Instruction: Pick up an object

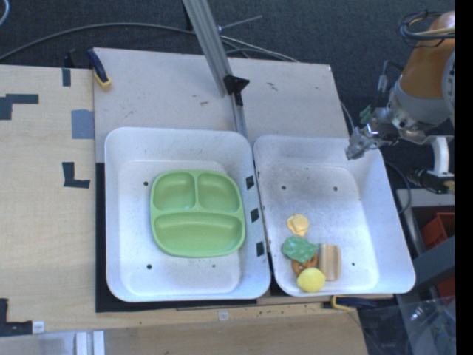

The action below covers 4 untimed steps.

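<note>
1. The toys sat bunched in the right bin's [384,220] near corner: a pale yellow piece [298,223], a green piece [298,249] touching an orange piece [305,263] under it, a tan block [329,262] just beside, and a yellow ball [311,279] close to the front rim.
2. The bin floor behind and to the right of the cluster lay bare.
3. The gripper [356,149] hung over the right bin's far right rim, well apart from the toys; whether it was open or closed could not be told, and nothing showed in it.
4. The left bin [118,220] held a green plate [197,213] at its middle, with bare margin all round.
</note>
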{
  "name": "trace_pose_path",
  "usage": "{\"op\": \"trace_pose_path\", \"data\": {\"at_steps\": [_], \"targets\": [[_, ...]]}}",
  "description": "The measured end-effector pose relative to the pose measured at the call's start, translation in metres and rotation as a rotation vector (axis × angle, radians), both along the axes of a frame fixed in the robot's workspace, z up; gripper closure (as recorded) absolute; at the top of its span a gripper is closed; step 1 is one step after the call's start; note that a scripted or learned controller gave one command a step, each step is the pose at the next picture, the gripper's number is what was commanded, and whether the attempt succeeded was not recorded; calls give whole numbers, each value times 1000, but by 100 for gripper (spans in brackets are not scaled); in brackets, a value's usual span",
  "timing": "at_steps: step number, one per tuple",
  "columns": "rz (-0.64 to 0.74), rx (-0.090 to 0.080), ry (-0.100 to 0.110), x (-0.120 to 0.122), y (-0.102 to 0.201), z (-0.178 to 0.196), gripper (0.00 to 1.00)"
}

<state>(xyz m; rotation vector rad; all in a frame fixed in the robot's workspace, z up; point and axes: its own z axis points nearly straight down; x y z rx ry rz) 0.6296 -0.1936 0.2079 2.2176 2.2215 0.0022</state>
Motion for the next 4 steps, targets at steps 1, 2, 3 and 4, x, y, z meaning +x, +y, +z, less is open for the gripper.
{"op": "trace_pose_path", "data": {"at_steps": [1, 2, 3, 4], "targets": [[0, -1, -1, 5, -6, 46, 100], [0, 1, 1, 5, -5, 63, 100], [4, 2, 3, -1, 42, 65, 100], [4, 2, 6, -13, 95, 49, 100]]}}
